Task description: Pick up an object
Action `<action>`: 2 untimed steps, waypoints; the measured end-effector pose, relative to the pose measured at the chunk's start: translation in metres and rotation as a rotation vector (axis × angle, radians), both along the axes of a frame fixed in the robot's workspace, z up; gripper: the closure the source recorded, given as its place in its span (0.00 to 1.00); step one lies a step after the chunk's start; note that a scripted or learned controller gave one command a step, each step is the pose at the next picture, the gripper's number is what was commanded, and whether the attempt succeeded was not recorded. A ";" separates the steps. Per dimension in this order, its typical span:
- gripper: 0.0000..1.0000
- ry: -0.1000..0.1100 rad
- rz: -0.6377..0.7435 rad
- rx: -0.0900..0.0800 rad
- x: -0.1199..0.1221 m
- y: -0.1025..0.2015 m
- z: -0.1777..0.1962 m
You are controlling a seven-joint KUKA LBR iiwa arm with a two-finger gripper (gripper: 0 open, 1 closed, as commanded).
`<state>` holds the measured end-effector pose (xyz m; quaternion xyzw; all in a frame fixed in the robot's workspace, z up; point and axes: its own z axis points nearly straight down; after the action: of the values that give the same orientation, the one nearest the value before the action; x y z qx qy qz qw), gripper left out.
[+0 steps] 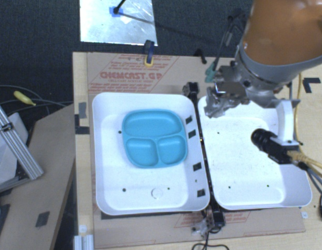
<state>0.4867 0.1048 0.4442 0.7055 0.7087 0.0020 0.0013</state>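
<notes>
A light blue divided plate (153,138) with three compartments lies flat in the middle of the left white bin (106,191). My gripper (218,106) hangs over the far left corner of the right white bin (254,191), close to the rim that divides the two bins. It is to the right of the plate and apart from it. The grey and orange arm (280,30) above it hides the far right part of that bin.
A black cylindrical part (270,145) on a white bracket sticks out from the arm over the right bin's right side. Black clips (194,134) line the divide between the bins. A faint round mark (157,193) sits near the left bin's front.
</notes>
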 end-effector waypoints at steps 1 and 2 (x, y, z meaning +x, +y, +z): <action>1.00 0.001 0.001 0.000 0.006 0.030 -0.006; 1.00 -0.001 0.004 0.001 0.007 0.029 0.005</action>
<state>0.4936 0.1337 0.4493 0.7039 0.7103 0.0028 0.0015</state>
